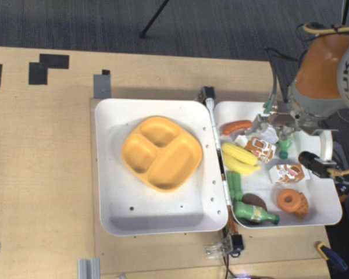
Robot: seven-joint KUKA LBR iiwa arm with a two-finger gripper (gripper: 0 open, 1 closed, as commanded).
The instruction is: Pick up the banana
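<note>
Reaching from the right, the grey arm (331, 68) with its orange band hangs over the upper part of the right bin (331, 214); the claw (274, 121) sits low among the clutter there, and whether it is spread or pressed together cannot be told from this angle. Nothing shows between its tips.

Surface (41, 173): pale wood, two white bins side by side. Left bin (113, 214) carries one yellow divided plate (161, 153), apart from the job.

Right bin, crowded. Banana (238, 158) lies near the left wall, slanting from upper left to lower right, just left and below the claw. Neighbours: a green bottle (255, 215) along the bottom with a green piece running up toward the banana's underside; a red sausage (237, 127) above; a printed packet (260, 148) touching or nearly touching the banana's right end; a second packet (288, 173); an orange doughnut (292, 202) lower right; a small brown item (253, 200) by the bottle.

Judgement on the step: approach not finished; the claw needs to shift left and down in view to centre over the banana's middle.
- Turn the wrist so the tips close across the banana's narrow width, not along it.
- Left wall is close; keep the outer tip clear of it.
- Aim mid-body, away from the packet end, or the packet may get pinched too.
- Descend straight, close gently; the curved skin looks slippery.
</note>
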